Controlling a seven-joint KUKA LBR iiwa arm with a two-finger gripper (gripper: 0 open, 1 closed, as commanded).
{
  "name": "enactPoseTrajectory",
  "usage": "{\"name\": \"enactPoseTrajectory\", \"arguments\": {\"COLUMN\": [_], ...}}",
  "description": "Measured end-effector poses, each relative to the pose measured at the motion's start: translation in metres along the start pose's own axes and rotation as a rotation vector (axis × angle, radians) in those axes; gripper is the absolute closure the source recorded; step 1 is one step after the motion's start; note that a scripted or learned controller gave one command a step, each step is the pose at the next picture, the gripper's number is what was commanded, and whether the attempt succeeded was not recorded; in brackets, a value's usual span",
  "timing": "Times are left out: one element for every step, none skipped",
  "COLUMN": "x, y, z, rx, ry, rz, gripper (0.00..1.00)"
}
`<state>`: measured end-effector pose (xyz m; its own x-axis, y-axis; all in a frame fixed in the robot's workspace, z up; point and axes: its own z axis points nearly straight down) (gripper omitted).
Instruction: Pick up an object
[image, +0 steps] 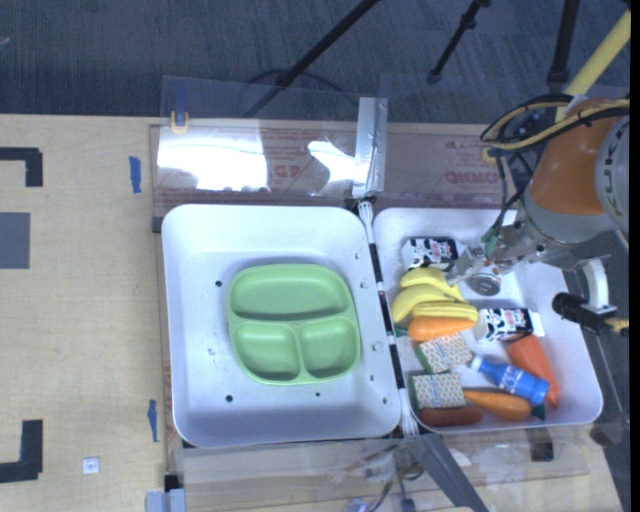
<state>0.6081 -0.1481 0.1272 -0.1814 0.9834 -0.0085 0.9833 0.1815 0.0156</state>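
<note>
The gripper (478, 272) hangs low over the far part of the right bin (575, 405), at the end of the grey arm (580, 185) that comes in from the right with its orange band above the wrist. Its metal tip sits among the clutter, and whether the fingers are apart or together cannot be told from this slant; nothing is seen clamped between them.

Just to the left of the tip lies the bunch of bananas (428, 295), close enough that it may be touching. The bunch's long axis runs roughly left to right, curving slightly. This is judged the likeliest target, so the coming move turns on a short shift to the left and slightly nearer, with the fingers set across that long axis.

Beyond it, at the far edge of the pile, is a black-and-white cow-patterned carton (430, 250); a second one (505, 322) lies nearer, right of an orange carrot-like piece (440, 327). Nearer still are a blue bottle (512, 380), another orange piece (497, 404) and two speckled blocks (437, 388).

The left bin (190, 250) holds a green divided tray (294, 322), well apart from the gripper.
</note>
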Motion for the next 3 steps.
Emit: {"name": "enactPoseTrajectory", "arguments": {"x": [-0.053,-0.050,0.041], "y": [0.038,0.038,0.043], "z": [0.043,0.034,-0.051], "rx": [0.066,0.072,0.015], "ry": [0.016,0.021,0.009], "rz": [0.090,0.087,-0.008], "gripper": [0.00,1.00,1.00]}}
